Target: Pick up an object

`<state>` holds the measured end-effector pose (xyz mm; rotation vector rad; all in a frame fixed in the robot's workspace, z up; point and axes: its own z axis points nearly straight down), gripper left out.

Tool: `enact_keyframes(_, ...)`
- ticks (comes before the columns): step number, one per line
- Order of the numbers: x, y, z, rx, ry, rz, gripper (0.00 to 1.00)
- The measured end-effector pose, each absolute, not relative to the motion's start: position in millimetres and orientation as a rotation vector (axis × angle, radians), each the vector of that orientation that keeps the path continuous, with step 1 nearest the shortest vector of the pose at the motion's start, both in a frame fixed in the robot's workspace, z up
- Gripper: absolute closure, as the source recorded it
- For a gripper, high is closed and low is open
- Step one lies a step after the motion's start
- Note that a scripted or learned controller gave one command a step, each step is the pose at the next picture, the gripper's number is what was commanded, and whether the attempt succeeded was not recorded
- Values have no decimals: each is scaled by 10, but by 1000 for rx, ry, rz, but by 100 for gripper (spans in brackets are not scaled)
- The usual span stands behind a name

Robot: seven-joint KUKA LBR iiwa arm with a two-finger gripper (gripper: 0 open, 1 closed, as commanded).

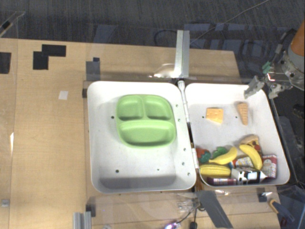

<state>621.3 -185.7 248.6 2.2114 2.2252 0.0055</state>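
Nearest the camera, a heap of toy food fills the right white bin's (276, 128) front edge — yellow plastic bananas (251, 155), small bottles. Behind it lie an orange cheese-like wedge (214, 115) and a tan cone-shaped piece (243, 112), each apart; probably light, rigid, best gripped across the short sides. Green divided plate (144, 119) sits in the left bin. Jaws (257, 86) hover at the far-right rim — state: cannot tell.
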Motion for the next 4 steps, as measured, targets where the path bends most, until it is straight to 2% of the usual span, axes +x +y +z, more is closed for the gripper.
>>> enact_keyframes(1,6192,-2046,989,2312,2121,5,0)
enact_keyframes(2,6287,-1962,1604,2021,2395,6,0)
enact_keyframes(3,6326,-2051,893,1780,2576,7,0)
enact_keyframes(4,6358,-2038,1033,1774,2571,16,100)
